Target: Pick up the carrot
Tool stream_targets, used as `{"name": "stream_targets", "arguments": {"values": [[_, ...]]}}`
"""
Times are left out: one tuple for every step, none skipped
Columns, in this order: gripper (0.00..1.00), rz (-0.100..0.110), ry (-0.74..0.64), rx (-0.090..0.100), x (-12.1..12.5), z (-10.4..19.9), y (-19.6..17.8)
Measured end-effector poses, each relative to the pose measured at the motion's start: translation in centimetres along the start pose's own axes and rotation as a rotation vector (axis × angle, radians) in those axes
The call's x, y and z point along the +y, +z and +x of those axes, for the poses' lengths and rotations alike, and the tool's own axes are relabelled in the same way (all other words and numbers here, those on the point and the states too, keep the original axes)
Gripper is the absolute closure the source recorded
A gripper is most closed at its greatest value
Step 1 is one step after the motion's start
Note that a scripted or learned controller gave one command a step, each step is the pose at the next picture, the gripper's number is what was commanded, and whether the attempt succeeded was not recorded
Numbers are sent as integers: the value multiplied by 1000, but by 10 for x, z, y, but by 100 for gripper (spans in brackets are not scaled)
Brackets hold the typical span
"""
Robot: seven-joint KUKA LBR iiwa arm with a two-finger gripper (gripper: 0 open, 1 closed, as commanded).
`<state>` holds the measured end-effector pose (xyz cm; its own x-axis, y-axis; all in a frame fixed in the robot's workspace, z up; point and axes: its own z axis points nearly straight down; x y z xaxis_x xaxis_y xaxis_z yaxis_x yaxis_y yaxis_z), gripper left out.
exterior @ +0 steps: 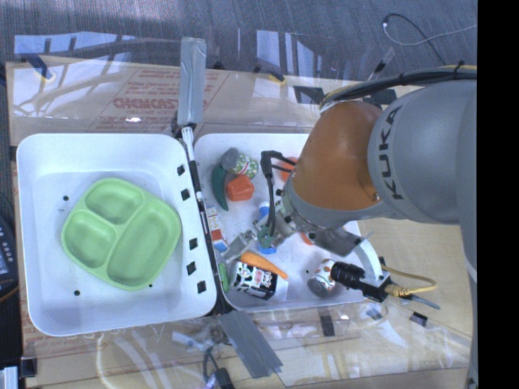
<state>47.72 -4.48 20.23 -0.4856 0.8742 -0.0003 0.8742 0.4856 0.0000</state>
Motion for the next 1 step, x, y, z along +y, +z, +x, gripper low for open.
{"name": "stream_targets", "arguments": {"values": [[0,3,91,3,24,44,11]]}}
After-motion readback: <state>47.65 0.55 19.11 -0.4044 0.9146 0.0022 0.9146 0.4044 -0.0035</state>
